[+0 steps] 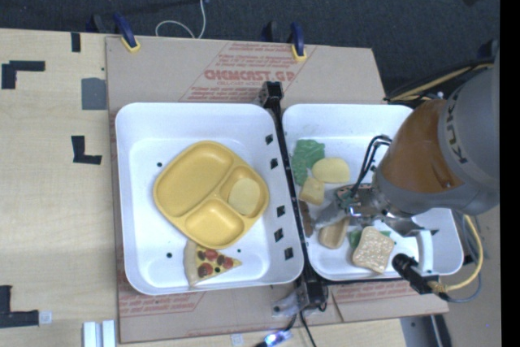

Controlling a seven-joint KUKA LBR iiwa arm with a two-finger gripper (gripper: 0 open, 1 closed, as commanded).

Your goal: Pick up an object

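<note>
Toys are lying heaped in the right-hand bin, and the gripper is hanging low over the middle of that heap. Whether it is clenched on anything or slack, I cannot tell — the wrist and its cabling are covering the working end.

Taking the gripper as landmark: a pale yellow potato-like piece is sitting just above it, a green leafy piece is lying up and to its left, a small yellowish chunk is resting just to its left, a tan lump is lying just below it, and a speckled cracker-like square is sitting below and to its right. Far to its left, in the other bin, a yellow divided plate and a pizza slice are lying well apart from the arm.

All look like play food — probably light, hard plastic or foam, smooth and likely slippery. The rounded potato piece may be prone to squirting out of a pinch; closing across its short width would be safest. The flat cracker square offers thin edges, awkward unless tilted.

The arm's grey body is hiding the bin's right side, and whatever is lying directly under the gripper is too shadowed to name.
</note>
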